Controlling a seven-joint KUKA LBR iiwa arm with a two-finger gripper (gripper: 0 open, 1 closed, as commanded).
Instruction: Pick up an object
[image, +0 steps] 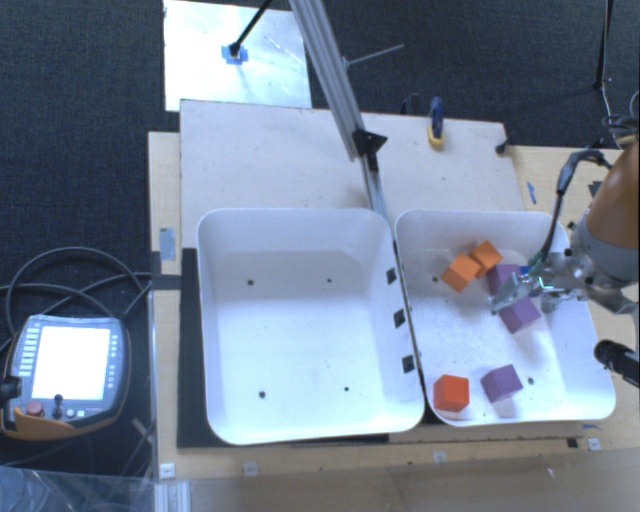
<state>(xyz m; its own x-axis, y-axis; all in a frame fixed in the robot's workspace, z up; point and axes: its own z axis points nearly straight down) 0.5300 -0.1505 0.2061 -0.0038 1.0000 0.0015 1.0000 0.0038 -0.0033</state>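
Claw (517, 290) low over the right bin (580, 405), reaching in from the right, orange band of the arm (612, 195) above it. Hard to tell from above whether clenched or released; fingertips lost against the blocks beneath. Tip right at two purple blocks: one (503, 277) partly covered by the claw, the other (520, 315) just below it, tilted, corners turned diagonal to the bin walls. Contact with either not clear. No block plainly gripped.

Two orange blocks (473, 263) touching each other, up and left of the claw, turned diagonally. Red-orange block (451, 392) near the bin's front edge, sitting square. Another purple block (501, 382) just right of it, slightly rotated. All roughly cubes, no clear long axis. Left bin (215, 300) beside, sharing the middle wall.
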